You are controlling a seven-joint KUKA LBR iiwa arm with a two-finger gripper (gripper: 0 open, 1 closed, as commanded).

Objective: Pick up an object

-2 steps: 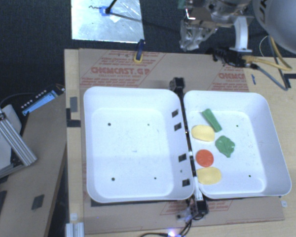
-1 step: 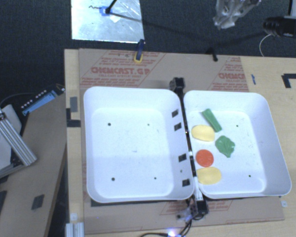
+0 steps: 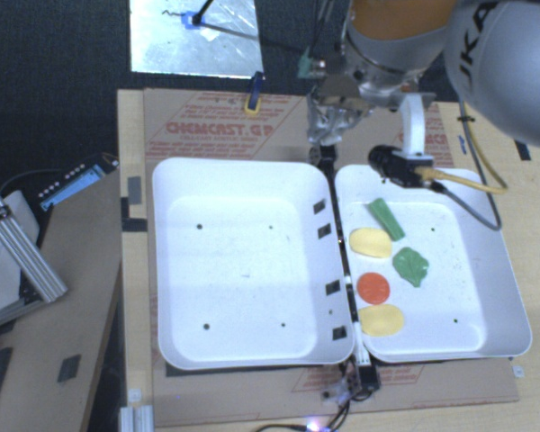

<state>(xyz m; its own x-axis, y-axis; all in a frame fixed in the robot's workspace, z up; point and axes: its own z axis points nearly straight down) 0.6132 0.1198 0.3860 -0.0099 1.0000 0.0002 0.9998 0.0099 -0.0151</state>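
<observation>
Yellow piece [image 3: 382, 319] low; hand [image 3: 325, 148] raised

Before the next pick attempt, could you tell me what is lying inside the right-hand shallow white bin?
The right-hand shallow white bin holds a long green piece, yellow oval, crumpled green lump, orange-red disc and second yellow oval. Its far rim is covered by the arm.

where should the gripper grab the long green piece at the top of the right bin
Grip the long green piece across its narrow width, near mid-length, coming straight down. It lies flat and slanted, upper-left to lower-right, so the fingers should probably straddle its long sides. Its lower end sits close to the yellow piece; the upper half looks freer.
</observation>
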